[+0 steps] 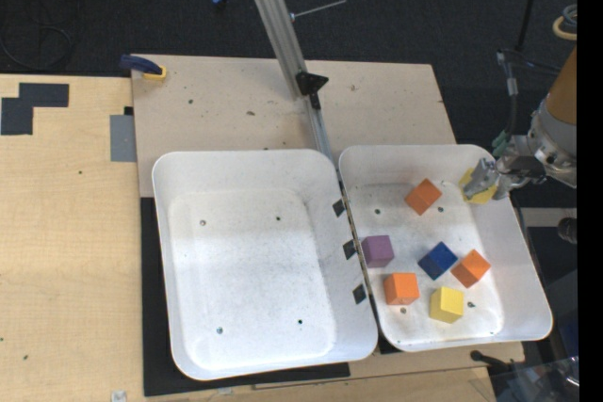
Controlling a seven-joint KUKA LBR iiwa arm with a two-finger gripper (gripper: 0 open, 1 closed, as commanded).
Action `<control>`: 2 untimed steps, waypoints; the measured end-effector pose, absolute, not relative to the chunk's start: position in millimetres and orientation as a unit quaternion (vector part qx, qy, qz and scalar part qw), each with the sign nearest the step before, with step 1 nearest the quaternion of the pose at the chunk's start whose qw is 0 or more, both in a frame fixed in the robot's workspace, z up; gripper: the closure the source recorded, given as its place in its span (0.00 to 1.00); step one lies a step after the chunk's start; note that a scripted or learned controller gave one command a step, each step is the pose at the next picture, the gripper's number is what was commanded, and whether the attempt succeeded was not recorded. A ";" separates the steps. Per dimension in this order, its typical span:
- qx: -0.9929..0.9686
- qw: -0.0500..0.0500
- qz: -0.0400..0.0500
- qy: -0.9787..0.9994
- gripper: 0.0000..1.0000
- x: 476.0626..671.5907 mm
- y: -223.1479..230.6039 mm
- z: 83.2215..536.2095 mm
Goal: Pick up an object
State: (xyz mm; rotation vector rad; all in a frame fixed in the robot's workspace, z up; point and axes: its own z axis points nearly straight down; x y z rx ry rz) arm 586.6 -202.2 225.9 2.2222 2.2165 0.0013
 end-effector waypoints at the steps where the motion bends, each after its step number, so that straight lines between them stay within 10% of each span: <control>1: 0.707 0.001 0.000 0.707 1.00 586.8 -203.5 266.6; 2: 0.706 -0.003 -0.001 0.708 1.00 597.0 -150.8 249.6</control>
